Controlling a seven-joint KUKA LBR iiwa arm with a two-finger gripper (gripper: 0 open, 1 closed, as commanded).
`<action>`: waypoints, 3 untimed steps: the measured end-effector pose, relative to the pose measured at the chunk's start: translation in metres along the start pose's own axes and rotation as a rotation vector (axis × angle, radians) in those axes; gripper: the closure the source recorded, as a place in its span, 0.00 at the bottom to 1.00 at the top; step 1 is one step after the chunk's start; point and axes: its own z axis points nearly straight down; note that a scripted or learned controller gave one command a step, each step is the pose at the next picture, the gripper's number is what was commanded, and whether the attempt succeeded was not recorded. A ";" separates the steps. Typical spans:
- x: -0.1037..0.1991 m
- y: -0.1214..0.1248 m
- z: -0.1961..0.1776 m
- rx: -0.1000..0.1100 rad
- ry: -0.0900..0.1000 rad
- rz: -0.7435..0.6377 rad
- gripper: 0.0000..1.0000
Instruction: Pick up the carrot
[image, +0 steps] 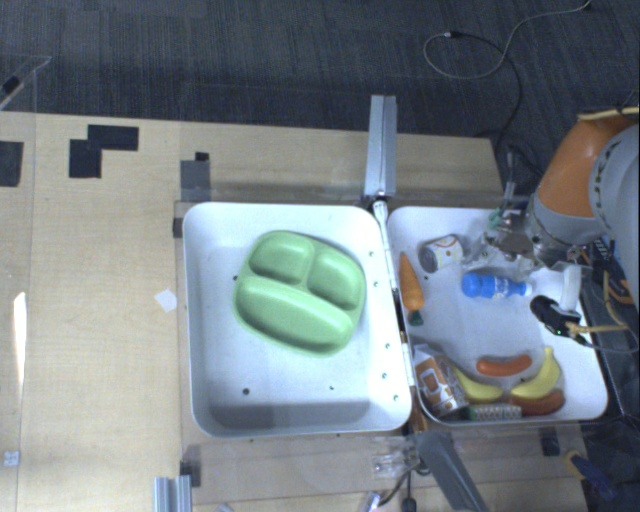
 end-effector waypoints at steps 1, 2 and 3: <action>0.001 0.002 -0.012 -0.006 0.000 -0.004 1.00; 0.016 -0.030 -0.108 0.010 -0.001 0.051 1.00; -0.022 -0.014 -0.215 0.008 -0.001 -0.303 1.00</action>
